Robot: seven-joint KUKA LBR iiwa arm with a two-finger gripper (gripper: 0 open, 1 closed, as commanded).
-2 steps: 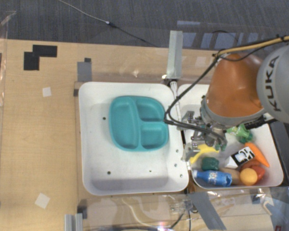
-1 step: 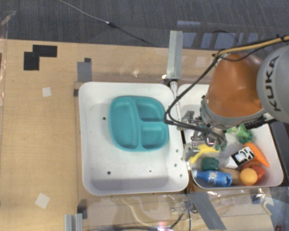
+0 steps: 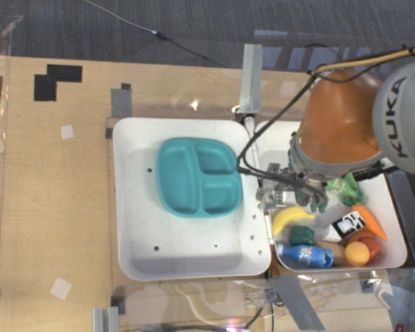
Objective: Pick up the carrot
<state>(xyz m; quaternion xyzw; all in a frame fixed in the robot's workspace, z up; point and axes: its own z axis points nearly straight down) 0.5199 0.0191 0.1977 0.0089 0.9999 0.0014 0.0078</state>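
The tool (image 3: 292, 194) hung low over the left part of the right-hand shallow white bin (image 3: 399, 253), under the grey arm with its broad orange band (image 3: 339, 126), and its metal parts were too tangled with cables to show whether it was spread or pressed together; nothing could be seen pinched in it. The task's thing, a tapered orange carrot (image 3: 371, 222), lay to the tool's right and a little nearer the bin's front edge, slanting toward the right wall, with a black-and-white patterned block (image 3: 350, 223) just beside its thick end and a leafy green toy (image 3: 347, 188) close behind it. In front of the tool sat a yellow banana-shaped toy (image 3: 292, 218), a dark green block (image 3: 302, 234), a blue printed bottle lying on its side (image 3: 306, 256) and a round orange fruit (image 3: 357, 254). To do this step well, the tool likely needed to travel right, square itself across the carrot's narrow width rather than along its length, and descend near the middle of the body, where the patterned block crowds it least. Open room looked scarce: the right wall ran close past the carrot's far end, and neighbours pressed in on the near side. The left-hand white bin (image 3: 135, 254), well off to the tool's left, held a teal divided plastic tray (image 3: 197, 176) and wide bare floor, and the tan worktop (image 3: 48, 199) beyond it was open.
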